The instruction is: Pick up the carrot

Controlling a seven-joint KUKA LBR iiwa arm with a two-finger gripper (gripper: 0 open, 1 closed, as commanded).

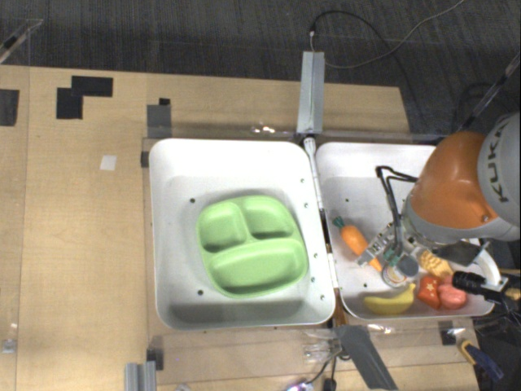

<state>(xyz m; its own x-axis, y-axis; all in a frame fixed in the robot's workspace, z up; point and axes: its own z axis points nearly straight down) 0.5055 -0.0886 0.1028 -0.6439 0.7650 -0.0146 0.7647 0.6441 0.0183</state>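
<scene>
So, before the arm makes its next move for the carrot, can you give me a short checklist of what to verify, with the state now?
1. Carrot visible in the right bin: ok.
2. Gripper positioned close to the carrot: ok, it sits just right of it.
3. Carrot between the gripper's fingers: cannot tell.
4. Neighbours apart from the carrot: ok, the banana and the red fruit lie nearer the bin's front edge.
5. Green divided plate out of the way: ok, it lies in the left bin.
</scene>
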